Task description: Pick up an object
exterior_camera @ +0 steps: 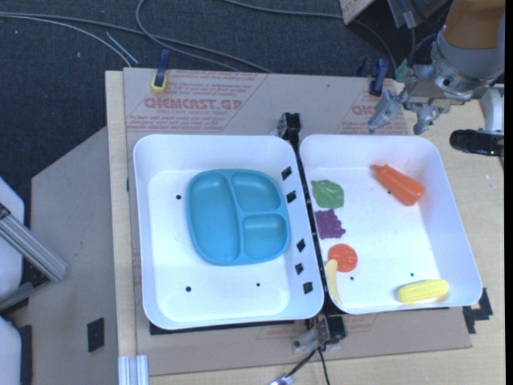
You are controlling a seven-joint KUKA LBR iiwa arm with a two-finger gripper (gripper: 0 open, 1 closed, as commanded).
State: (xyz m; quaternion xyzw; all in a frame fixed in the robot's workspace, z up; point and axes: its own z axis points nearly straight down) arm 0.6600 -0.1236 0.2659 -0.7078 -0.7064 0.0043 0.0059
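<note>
**Pincer above the right bin**

While the blue plate [238, 216] fills the left bin [152, 215], the pincer [405, 115] hangs fingers apart, holding nothing, beyond the right bin's [457, 215] far rim; inside lie an orange bottle [398, 184] and corn cob [423, 291]

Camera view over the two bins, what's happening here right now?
The robot arm's pincer hangs open above the far rim of the right bin, holding nothing. In that bin lie an orange bottle, green and purple pieces, a tomato, a banana and corn. The left bin holds a blue tray.
</note>
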